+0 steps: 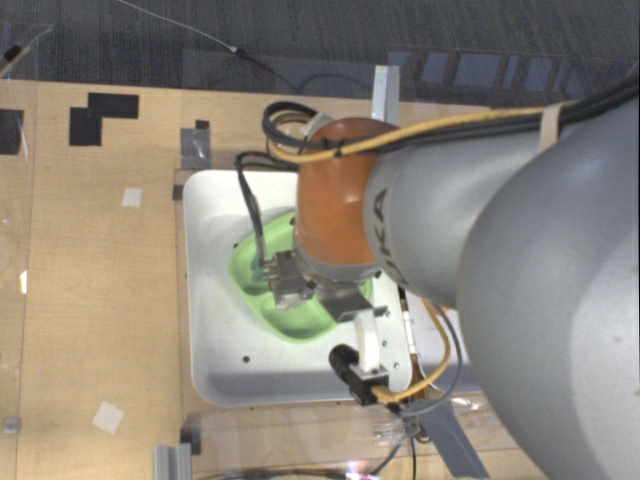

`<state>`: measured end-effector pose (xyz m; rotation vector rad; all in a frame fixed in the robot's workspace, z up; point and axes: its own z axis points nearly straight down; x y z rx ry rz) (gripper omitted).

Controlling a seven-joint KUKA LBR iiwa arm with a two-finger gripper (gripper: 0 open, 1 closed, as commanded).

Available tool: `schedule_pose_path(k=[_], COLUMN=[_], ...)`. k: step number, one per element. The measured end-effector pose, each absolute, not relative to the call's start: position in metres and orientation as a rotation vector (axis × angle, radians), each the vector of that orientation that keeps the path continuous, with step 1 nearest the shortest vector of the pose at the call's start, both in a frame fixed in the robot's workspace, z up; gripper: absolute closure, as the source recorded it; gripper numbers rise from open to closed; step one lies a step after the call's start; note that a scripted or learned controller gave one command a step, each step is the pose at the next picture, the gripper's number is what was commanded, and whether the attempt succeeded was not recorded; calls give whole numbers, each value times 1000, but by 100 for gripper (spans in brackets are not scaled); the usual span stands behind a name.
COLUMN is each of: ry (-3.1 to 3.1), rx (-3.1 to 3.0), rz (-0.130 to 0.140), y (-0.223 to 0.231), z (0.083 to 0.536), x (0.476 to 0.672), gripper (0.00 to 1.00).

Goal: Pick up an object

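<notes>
The big grey arm with its orange band [335, 203] filled the right of the frame, nearest the lens, reaching down into the shallow white bin [215, 368] at centre. A bright green, soft-looking plastic object [290, 318] lay in that bin beneath the wrist. Its gripper's state could not be told; by the look of it, no pickup was confirmed yet.

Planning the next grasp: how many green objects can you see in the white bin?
1. A light green, curved plastic object lies near the middle of the shallow white bin, partly under the grey arm's orange band. The arm covers much of the bin, so others may be hidden.
</notes>
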<state>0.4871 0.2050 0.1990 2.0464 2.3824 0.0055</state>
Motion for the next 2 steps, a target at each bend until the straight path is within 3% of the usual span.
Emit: schedule_pose_path(k=[1,2], ry=[1717,2295], rx=[2631,2147], rz=[0,1], y=[169,198], z=[183,182], x=[498,487], gripper=[100,100])
